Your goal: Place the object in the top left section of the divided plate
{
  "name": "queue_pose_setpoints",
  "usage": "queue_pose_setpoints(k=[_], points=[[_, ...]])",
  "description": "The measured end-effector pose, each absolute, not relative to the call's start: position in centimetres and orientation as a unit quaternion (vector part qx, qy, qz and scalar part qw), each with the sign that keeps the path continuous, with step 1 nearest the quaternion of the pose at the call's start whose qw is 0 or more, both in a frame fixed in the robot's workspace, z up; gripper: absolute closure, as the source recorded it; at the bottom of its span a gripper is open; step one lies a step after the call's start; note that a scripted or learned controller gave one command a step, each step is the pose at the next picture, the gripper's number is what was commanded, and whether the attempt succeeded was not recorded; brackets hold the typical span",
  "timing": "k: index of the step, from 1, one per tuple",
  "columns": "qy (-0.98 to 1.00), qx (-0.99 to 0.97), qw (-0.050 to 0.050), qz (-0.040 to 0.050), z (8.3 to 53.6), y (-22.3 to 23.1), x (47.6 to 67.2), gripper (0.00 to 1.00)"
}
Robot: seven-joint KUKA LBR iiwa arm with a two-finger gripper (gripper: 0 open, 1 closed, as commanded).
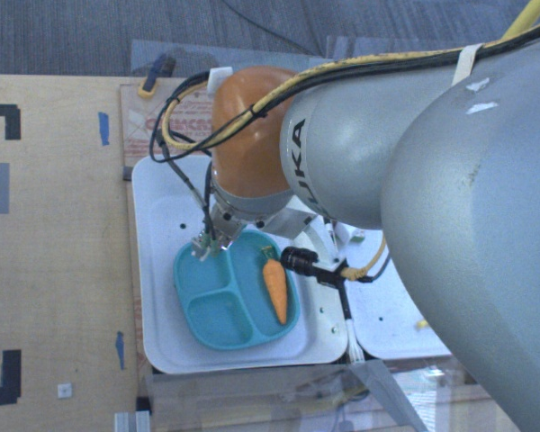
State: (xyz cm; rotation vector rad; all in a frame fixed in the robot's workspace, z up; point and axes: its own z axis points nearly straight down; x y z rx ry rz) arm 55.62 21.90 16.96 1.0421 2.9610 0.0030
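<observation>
One view, looking down. Blue divided plate (225, 309) sits in left white bin (153, 268). Orange carrot (275, 291) lies in plate's right section, long axis running top to bottom, green end up. Grey arm (414, 169) with orange band (247, 133) covers much of the bins. Gripper (205, 244) is at plate's upper left rim, apart from carrot; can't tell its state. Second bin (387, 318) partly visible at right.

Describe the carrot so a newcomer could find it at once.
Start at the left white bin, which holds a blue divided plate. In the plate's long right-hand section lies the carrot: the one orange thing on the plate, tapered, green stub at its upper end.
</observation>
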Motion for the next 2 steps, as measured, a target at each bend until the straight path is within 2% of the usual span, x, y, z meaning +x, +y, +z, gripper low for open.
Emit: queue_pose_setpoints(k=[1,2], points=[[0.961,0.276,0.006,0.0051,11.6,20.2,52.5,1.00],[0.960,0.281,0.007,0.0054,9.7,22.9,62.7,1.00]])
